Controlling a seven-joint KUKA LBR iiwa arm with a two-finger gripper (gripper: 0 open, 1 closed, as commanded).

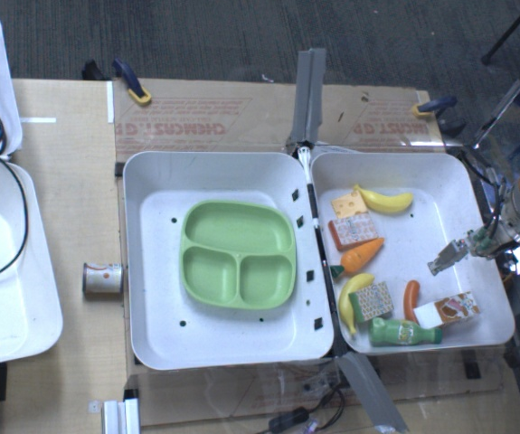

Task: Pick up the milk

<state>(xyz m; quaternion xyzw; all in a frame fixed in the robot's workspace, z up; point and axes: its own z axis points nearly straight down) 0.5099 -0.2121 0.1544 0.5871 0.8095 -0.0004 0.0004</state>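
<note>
Brown bench boards carry two white bins; the left bin (142,242) holds a green divided plate (239,254). Further right, the milk (449,311) lies flat near the right bin's front corner: a light, stiff carton, probably best pinched across its narrow sides. Just above it hangs the gripper (447,257), fingers apart, empty.

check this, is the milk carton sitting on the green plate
No, the milk carton lies in the right bin near its front right corner, while the green plate sits in the left bin.
</note>
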